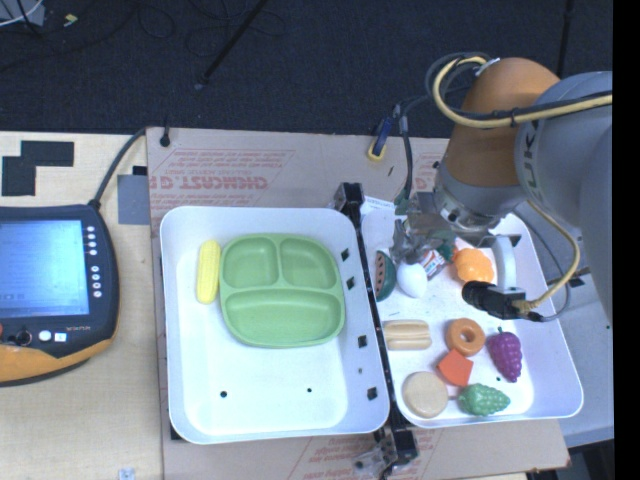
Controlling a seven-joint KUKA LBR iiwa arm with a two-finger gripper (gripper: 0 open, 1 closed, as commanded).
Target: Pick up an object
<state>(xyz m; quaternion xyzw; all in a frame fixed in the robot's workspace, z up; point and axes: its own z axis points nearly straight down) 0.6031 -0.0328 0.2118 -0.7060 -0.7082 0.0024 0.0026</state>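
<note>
The gripper [408, 251] hangs just above a white toy egg [412, 280] in the right bin [560, 388], beside a watermelon slice [384, 274]; whether the jaws stand wide or narrow I cannot tell; the egg looks light, hard, slippery; best pinched across its middle.

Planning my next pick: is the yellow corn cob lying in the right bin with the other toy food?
No. The corn cob lies in the left bin, beside the green divided plate, apart from the food in the right bin.
</note>
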